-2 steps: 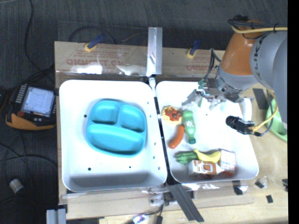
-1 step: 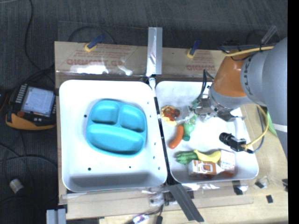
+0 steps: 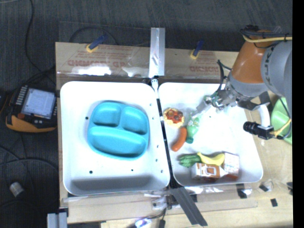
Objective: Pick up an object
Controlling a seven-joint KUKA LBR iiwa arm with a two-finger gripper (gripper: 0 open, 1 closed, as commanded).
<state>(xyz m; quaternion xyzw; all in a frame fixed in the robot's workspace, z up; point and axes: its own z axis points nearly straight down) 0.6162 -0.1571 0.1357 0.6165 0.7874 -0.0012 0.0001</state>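
Toys [image 3: 180,139] of glossy plastic lie in smooth white bin [image 3: 247,141].

Bench [image 3: 71,51] with two white bins [image 3: 71,175]

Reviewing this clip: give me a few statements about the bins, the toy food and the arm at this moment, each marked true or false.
1. The blue divided plate lies in the left bin. True.
2. The toy carrot lies on the blue plate. False: it lies in the right bin, near the divider between the bins.
3. The banana sits toward the near end of the right bin, beside the small carton. True.
4. The gripper hangs over the left bin. False: it is over the far part of the right bin, with the arm coming in from the right.
5. The pizza slice lies farther from the camera than the carrot. True.
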